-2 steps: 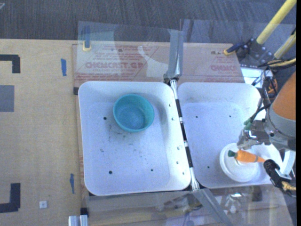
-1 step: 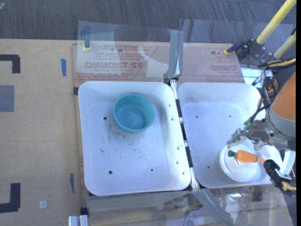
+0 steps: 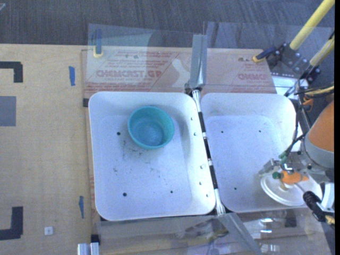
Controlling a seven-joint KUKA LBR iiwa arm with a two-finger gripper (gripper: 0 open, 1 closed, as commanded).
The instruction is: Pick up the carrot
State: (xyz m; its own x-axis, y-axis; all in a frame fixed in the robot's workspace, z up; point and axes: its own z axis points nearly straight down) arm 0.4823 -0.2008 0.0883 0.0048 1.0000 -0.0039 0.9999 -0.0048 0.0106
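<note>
The carrot (image 3: 290, 178), small and orange with a green top, is at the lower right of the right bin (image 3: 239, 142), just above a white plate (image 3: 276, 193). My gripper (image 3: 281, 173) comes in from the right edge and is right on the carrot. Its metal fingers (image 3: 267, 168) appear shut around the orange body. The grey wrist with its orange band (image 3: 325, 134) rises above it and hides the bin's right rim.
A teal bowl (image 3: 151, 127) stands upright at the back of the left bin (image 3: 106, 185). A raised divider (image 3: 204, 153) runs between the two bins. Yellow rods and cables (image 3: 311, 25) cross the top right corner.
</note>
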